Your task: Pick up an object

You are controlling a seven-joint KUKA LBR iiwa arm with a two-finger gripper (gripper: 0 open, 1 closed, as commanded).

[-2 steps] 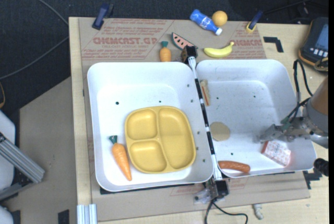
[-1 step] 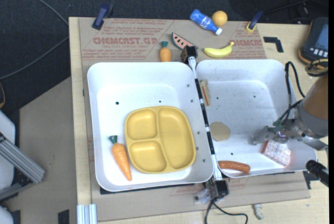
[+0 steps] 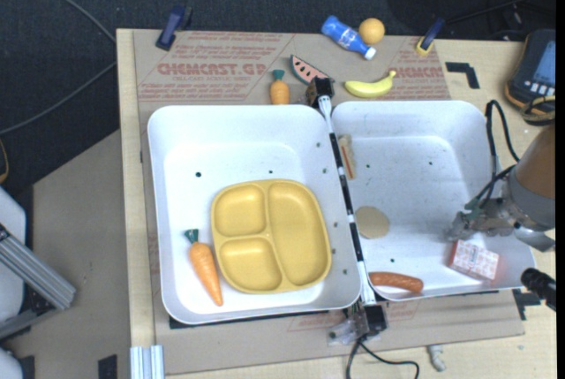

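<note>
My gripper (image 3: 477, 225) hangs low at the right side of the right bin (image 3: 415, 125), on the grey arm (image 3: 538, 183) that comes in from the right. Just below it lies a pink-and-white packet (image 3: 475, 259), close to the gripper's tip; whether they touch is unclear. A tan round disc (image 3: 372, 223) rests near the bin's left wall. An orange-red sausage (image 3: 395, 282) lies along the front wall. A thin brown stick (image 3: 346, 158) leans by the divider.
The left bin (image 3: 177, 147) holds a yellow divided plate (image 3: 269, 236) and a carrot (image 3: 205, 269). Behind the bins on the board lie a banana (image 3: 369, 86), a blue bottle (image 3: 346, 35), an orange (image 3: 372, 30), a watermelon slice (image 3: 305, 68) and a small carrot (image 3: 279, 91).
</note>
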